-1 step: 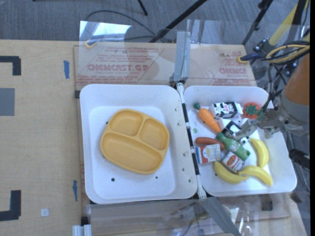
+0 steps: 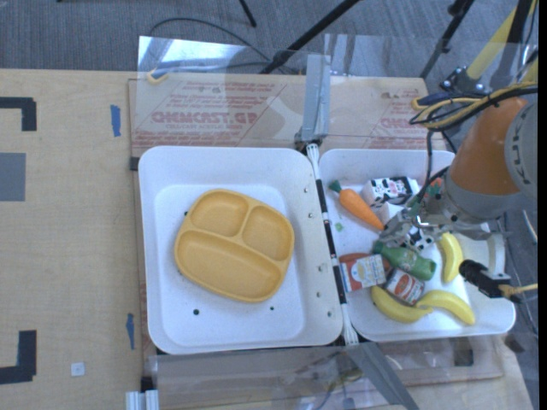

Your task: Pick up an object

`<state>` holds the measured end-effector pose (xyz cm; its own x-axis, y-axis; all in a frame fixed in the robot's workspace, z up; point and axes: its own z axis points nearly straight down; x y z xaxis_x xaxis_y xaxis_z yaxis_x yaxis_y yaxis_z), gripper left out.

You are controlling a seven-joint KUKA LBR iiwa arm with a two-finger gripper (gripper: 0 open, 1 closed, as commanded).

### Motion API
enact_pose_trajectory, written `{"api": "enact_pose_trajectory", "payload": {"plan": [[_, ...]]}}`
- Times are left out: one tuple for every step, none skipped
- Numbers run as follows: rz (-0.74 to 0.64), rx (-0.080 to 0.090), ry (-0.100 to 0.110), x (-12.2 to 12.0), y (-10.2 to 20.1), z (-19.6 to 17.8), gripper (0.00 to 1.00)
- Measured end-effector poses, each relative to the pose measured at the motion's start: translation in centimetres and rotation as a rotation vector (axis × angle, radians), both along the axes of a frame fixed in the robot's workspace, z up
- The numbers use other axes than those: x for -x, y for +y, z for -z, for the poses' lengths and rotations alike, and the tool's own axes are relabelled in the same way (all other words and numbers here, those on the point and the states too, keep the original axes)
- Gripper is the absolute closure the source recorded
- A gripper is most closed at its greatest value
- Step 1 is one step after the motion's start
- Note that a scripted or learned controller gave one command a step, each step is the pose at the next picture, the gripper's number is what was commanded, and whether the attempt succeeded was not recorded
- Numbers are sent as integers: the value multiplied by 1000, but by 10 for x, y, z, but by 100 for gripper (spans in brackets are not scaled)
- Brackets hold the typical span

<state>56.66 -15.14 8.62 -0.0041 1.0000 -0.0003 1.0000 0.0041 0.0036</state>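
Several light toy foods are heaped in the right bin [image 2: 504, 316]; the hand [image 2: 408, 226], its state indiscernible, hangs over a green bottle [image 2: 406, 260] at the heap's centre. Being smooth, rigid and rounded, the bottle is best gripped across its middle, though the carrot [image 2: 360, 209] at 10 o'clock seems less crowded.

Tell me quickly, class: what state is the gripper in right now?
Gripper: low in the right bin above the green bottle; open or closed cannot be told.
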Motion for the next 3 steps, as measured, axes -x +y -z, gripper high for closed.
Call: {"api": "enact_pose_trajectory", "payload": {"plan": [[3, 1, -3, -1, -1, -11, 100], [53, -11, 6, -42, -52, 0, 100], [61, 1, 2, -22, -36, -170, 100]]}}
